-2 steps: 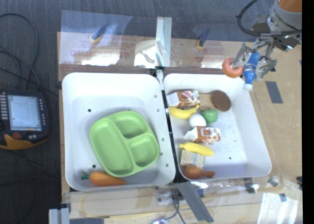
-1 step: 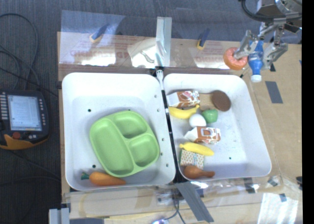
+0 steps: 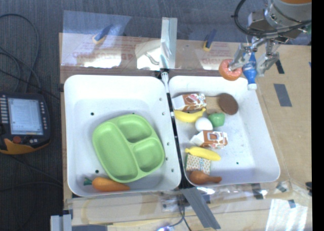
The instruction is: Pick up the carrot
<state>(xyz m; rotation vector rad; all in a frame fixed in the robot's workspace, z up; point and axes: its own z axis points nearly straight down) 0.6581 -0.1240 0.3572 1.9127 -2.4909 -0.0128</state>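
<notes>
Carrot (image 3: 107,184): orange, tapered, green stem end, lying flat in left bin (image 3: 76,98). End effector (image 3: 257,66) grip state indiscernible.

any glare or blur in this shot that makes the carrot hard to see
Camera view: the carrot is sharp and evenly lit in the left bin; glare sits on the clear plastic sheet behind the bins; the gripper looks slightly soft.

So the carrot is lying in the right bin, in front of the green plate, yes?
Not quite. The camera view shows the carrot in the left bin, not the right one. It does lie in front of the green plate, near that bin's front edge.
</notes>
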